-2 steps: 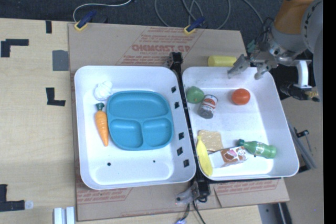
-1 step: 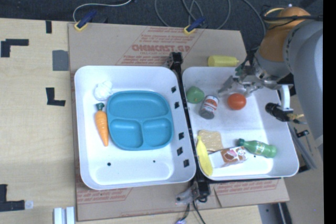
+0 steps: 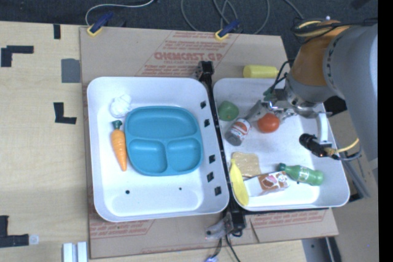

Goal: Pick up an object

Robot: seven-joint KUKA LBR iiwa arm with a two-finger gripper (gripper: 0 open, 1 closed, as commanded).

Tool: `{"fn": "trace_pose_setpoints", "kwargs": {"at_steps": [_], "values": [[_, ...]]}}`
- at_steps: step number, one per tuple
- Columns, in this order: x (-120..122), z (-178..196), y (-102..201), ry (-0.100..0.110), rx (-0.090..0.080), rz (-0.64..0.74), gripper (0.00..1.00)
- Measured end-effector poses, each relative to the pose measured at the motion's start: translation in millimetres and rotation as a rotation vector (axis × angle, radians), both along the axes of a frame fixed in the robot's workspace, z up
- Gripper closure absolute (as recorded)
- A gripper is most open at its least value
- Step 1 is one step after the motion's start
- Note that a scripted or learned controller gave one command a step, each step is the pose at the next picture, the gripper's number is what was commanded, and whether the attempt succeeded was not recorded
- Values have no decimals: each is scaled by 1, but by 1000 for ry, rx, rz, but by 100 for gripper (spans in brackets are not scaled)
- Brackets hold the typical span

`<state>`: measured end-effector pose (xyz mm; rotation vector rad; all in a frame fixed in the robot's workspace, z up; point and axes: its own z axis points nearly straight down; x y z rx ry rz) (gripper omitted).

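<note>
Gripper [image 3: 265, 108] hangs over the right bin [image 3: 334, 193], just above the tomato [image 3: 268, 124]; I cannot tell how it is set. I see the can [image 3: 238, 131] left of the tomato, green ball [image 3: 228, 110] beyond.

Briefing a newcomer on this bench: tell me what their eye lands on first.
The big blue divided plate in the left bin, with a toy carrot lying beside its left edge. Then the grey arm's orange band over the right bin, its gripper just above a red tomato among scattered play food.
</note>
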<state>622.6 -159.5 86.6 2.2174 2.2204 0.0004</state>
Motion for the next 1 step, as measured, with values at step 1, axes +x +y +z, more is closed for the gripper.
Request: {"fn": "trace_pose_setpoints", "kwargs": {"at_steps": [1], "values": [[1, 11, 0, -2, -1, 1, 100]]}}
